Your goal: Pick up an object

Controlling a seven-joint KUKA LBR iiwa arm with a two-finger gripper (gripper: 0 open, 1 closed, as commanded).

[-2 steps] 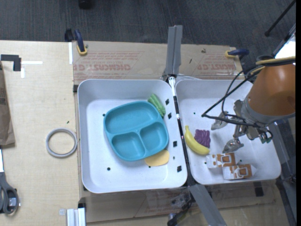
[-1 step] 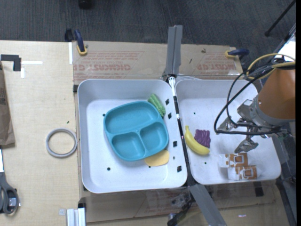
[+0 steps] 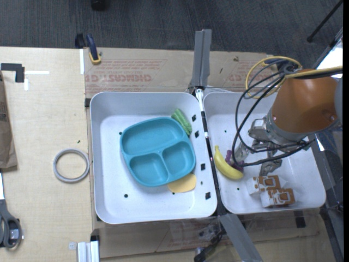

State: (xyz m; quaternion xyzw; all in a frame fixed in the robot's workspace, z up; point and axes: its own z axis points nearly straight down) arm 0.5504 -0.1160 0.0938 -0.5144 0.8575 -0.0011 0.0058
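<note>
In the right bin, a yellow banana lies against the left wall. A small purple object sits just right of it. A brown-and-white carton rests near the front of that bin. My gripper hangs low over the middle of the right bin, under the arm's orange band. It is just right of the purple object and above the carton. Cables and the wrist hide much of it.
The left bin holds a blue divided plate, a green object at the plate's far right corner and a yellow piece at its near edge. A grey ring and scissors lie on the bench at left.
</note>
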